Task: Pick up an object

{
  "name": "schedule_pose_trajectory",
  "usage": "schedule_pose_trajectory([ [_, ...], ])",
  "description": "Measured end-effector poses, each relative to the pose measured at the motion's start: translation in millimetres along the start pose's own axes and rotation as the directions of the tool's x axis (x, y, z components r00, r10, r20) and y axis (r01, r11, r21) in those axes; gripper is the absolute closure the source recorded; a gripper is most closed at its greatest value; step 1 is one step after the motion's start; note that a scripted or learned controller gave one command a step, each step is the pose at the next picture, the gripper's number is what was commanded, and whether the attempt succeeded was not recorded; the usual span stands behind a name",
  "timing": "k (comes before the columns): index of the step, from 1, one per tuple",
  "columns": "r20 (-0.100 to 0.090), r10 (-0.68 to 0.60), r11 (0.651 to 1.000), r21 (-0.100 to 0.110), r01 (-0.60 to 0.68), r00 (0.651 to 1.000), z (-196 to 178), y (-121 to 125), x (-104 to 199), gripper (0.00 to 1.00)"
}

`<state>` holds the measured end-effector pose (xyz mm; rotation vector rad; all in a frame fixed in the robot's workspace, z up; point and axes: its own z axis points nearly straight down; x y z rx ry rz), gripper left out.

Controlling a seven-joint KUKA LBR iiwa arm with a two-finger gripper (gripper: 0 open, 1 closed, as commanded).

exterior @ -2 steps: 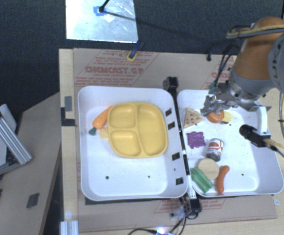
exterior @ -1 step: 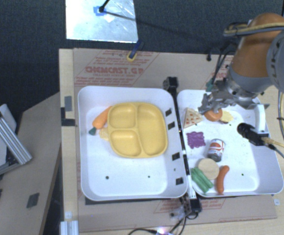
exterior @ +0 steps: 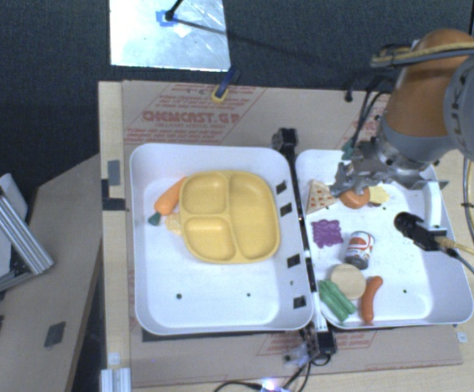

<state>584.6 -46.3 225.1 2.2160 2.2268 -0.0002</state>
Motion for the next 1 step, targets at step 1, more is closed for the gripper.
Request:
schedule_pose_trajectory([
  [1,0.000,0.001,1.000,-0.003,-0.001,1.000,-2.3,9.3,-5.0,1.00],
])
